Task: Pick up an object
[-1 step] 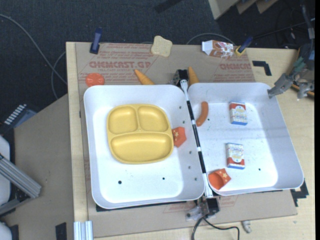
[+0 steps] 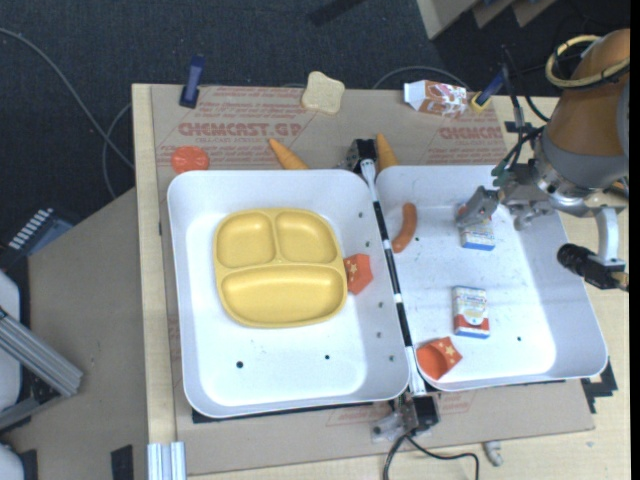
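Observation:
My gripper (image 2: pixel 499 211) hangs over the back of the right bin (image 2: pixel 560 353), fingers spread and nothing between them. Just under its left finger (image 2: pixel 476 207) lies a small white box with a blue edge (image 2: pixel 478 237). A sausage (image 2: pixel 403 226) rests near the right bin's left wall. A red and white carton (image 2: pixel 470 312) lies mid-bin, and an orange-red piece (image 2: pixel 437 356) sits in the front left corner. In the left bin (image 2: pixel 300 373) a yellow divided plate (image 2: pixel 278 266) has a small red piece (image 2: pixel 357 272) at its right edge.
Behind the bins on the cardboard lie a bread slice (image 2: pixel 323 91), a carrot (image 2: pixel 287 154), an orange piece (image 2: pixel 385 150), a small milk carton (image 2: pixel 436 96), a blue item (image 2: pixel 191 80) and a red disc (image 2: pixel 188 158). Cables run near the arm's wrist (image 2: pixel 585 128).

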Available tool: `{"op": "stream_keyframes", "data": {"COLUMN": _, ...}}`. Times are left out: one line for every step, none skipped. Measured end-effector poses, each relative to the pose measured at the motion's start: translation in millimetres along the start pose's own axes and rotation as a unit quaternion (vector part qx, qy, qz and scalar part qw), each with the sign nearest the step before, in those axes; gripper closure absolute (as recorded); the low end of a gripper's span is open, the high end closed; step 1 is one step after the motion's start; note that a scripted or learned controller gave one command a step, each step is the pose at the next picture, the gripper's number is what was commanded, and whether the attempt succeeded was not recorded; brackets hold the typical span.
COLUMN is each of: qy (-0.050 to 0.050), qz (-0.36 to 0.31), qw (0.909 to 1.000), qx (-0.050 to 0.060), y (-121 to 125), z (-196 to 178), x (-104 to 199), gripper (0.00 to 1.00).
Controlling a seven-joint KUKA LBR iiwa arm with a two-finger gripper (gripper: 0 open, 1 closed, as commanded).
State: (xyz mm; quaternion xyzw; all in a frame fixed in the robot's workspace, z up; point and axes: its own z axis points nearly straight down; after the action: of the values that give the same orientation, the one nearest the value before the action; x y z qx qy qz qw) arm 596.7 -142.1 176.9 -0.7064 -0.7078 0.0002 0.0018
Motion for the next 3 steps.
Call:
{"op": "stream_keyframes", "data": {"qy": -0.002, "qz": 0.0, "qw": 1.0, "qx": -0.005, "y": 46, "z": 87, "x": 44, "gripper": 0.0}}
{"op": "stream_keyframes", "data": {"qy": -0.001, "qz": 0.0, "qw": 1.0, "qx": -0.003, "y": 71, "z": 92, "x": 50, "gripper": 0.0}}
{"op": "stream_keyframes", "data": {"qy": -0.002, "qz": 0.001, "qw": 1.0, "qx": -0.004, "y": 71, "z": -32, "x": 1, "gripper": 0.0}}
